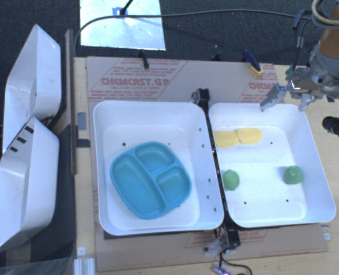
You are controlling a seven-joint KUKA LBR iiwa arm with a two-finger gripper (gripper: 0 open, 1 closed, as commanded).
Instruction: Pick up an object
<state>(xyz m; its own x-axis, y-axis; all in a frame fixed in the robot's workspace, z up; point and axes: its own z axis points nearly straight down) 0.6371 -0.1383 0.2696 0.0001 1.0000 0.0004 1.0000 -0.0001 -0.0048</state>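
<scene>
Objects to pick all sit in the right bin [315, 153]. Left to right across the frame: left bin [109, 125] holds a blue divided tray [151, 178], low centre-left, not a good two-finger target. Right bin: two pale yellow flat pieces [238, 137] touching each other near its upper-left corner, a green ball [230, 180] close to the divider wall, a second green ball [293, 175] further right, well apart from everything.

Tool [288, 94] hangs above the upper-right rim of the right bin, fingers spread wide, nothing between them.

Judgement: go for the right-hand green ball. It's nearest the tool and has free space on all sides, so the fingers won't clip a wall. Centre over it, descend straight, close only once the fingers straddle it. Left ball is risky against the divider; yellow pieces look too flat for a clean pinch.
</scene>
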